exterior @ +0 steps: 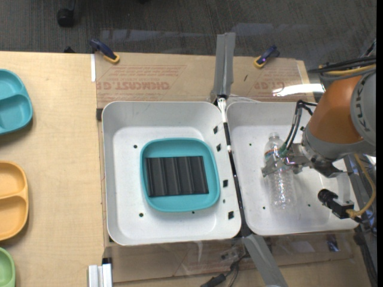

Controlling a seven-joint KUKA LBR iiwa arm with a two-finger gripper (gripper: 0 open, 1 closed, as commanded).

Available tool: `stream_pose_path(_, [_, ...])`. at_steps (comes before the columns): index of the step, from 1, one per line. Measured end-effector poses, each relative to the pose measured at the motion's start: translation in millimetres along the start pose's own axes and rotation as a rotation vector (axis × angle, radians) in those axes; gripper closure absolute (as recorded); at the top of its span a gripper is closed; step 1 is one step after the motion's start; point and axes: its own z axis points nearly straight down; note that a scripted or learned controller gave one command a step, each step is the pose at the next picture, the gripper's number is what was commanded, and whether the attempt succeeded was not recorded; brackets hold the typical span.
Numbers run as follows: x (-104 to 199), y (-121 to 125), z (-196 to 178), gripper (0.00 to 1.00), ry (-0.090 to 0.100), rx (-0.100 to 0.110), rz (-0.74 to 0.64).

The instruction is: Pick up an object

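Observation:
A clear plastic bottle (pixel 280 187) lies on the floor of the right bin (pixel 254 217), its cap end toward the back. My gripper (pixel 282 162) is low over the bottle's upper half, right against it, with the orange-banded arm (pixel 338 115) coming in from the right. The wrist and the see-through plastic hide how the gripper meets the bottle. The bottle looks to be resting on the bin floor.
In the left bin (pixel 119 178) sits a teal tray (pixel 179 203) with a dark ridged insert. A raised divider (pixel 230 160) separates the bins. Teal (pixel 12 109), orange (pixel 11 199) and green (pixel 3 269) plates lie on the wooden table at far left. Cables hang by the arm.

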Motion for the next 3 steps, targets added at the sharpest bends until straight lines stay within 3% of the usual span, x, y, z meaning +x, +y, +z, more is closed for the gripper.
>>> stream_pose_path(1, [2,60,10,0.0,-0.001,0.001,-0.018])
stream_pose_path(2, [1,60,1,1.0,-0.001,0.002,-0.016])
stream_pose_path(3, [42,88,-91,1.0,-0.002,-0.002,-0.155])
